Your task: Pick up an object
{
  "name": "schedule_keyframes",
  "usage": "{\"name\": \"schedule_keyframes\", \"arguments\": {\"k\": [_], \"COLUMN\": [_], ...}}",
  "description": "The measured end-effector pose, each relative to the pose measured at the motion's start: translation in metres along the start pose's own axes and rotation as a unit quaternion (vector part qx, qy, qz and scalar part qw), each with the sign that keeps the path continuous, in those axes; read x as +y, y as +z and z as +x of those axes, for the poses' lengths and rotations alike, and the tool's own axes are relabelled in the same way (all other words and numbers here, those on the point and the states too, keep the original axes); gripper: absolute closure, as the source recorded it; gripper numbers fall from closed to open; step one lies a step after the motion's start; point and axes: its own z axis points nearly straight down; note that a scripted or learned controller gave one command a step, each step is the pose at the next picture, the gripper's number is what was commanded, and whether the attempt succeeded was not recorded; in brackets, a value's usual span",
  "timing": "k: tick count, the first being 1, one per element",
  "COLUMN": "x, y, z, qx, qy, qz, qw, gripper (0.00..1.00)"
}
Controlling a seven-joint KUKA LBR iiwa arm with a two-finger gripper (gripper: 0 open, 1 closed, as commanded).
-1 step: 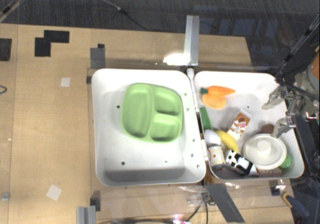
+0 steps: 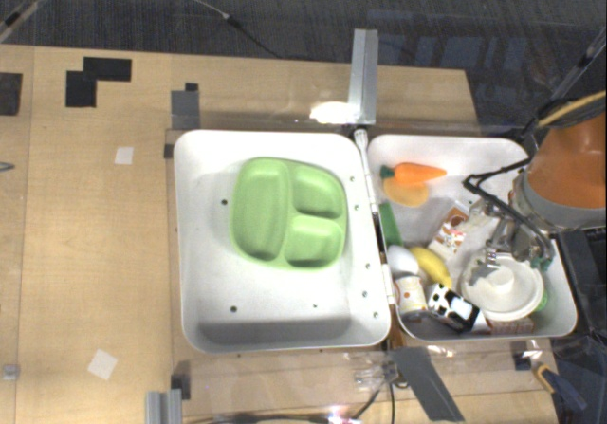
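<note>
At the right bin's (image 2: pixel 569 322) near edge lie a black-and-white cow-patterned toy (image 2: pixel 449 304) and a small jar (image 2: pixel 411 294) whose label is too small to read. Beside them the gripper (image 2: pixel 493 261) hangs over a white bowl (image 2: pixel 507 289). Farther back lie a banana (image 2: pixel 433 266), a printed packet (image 2: pixel 452 232), unreadable, and a carrot (image 2: pixel 417 173). The left bin (image 2: pixel 204 308) holds a green divided tray (image 2: pixel 287 212).

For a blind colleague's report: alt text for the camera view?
The gripper hangs low over a white bowl in the cluttered right bin, beside a banana and a toy carrot. The left bin holds a green divided tray.
</note>
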Motion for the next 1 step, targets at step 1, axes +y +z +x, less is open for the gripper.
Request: {"name": "schedule_keyframes", "arguments": {"k": [1], "x": [0.0261], "y": [0.0046], "z": [-0.0215], "qx": [-0.017], "qy": [0.001], "qz": [-0.001], "qw": [0.9999], "gripper": [0.00]}}
